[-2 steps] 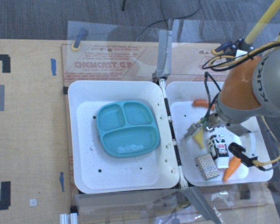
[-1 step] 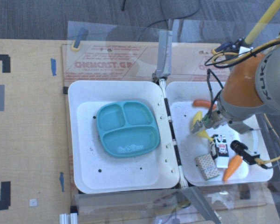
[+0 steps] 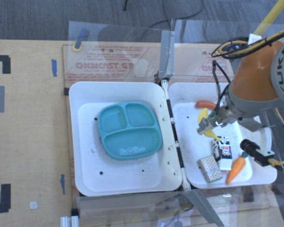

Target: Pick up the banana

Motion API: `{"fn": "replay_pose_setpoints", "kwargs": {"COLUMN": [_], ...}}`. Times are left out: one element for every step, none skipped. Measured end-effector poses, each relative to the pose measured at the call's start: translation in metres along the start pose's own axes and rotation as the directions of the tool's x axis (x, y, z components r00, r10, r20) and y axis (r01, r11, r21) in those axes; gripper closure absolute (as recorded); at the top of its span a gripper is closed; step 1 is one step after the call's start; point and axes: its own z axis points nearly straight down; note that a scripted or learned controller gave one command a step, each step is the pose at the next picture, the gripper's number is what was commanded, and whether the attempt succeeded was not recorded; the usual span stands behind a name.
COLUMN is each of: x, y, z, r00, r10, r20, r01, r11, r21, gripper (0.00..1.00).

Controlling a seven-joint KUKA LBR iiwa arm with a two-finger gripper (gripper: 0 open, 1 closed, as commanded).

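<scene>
Low over the right bin (image 3: pixel 191 145), the pincer (image 3: pixel 209 125) sits directly on top of the banana (image 3: pixel 203 115), covering its middle. From this slanted view I cannot tell whether the pincer is released or clenched, nor whether it has any hold on the fruit. The banana lies on the bin floor in the far half, toward the wall shared with the other bin. Its long axis runs roughly far to near. One yellow end shows at the pincer's far side and the other at its near side, set slightly further right.

Just beyond the far end lies a small orange-red sausage-shaped thing (image 3: pixel 205 104), set crosswise. Nearer the camera, a small white and black carton (image 3: pixel 224 151) lies just beside the banana's near end. A patterned grey block (image 3: pixel 210 168) and a carrot (image 3: pixel 235 169) lie by the near wall. The left bin (image 3: pixel 85 126) holds a teal divided plate (image 3: pixel 130 129).
</scene>
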Motion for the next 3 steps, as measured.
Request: {"fn": "replay_pose_setpoints", "kwargs": {"x": [-0.015,-0.018,-0.011], "y": [-0.019,-0.040,0.026], "z": [0.000,0.020,-0.068], "r00": [0.988,0.822,0.936], "r10": [-0.156,-0.570,-0.351], "r20": [-0.002,-0.002,0.003], "r01": [0.156,0.570,0.351], "r11": [0.988,0.822,0.936], "r21": [0.001,-0.001,-0.003], "gripper": [1.00,1.00,1.00]}}
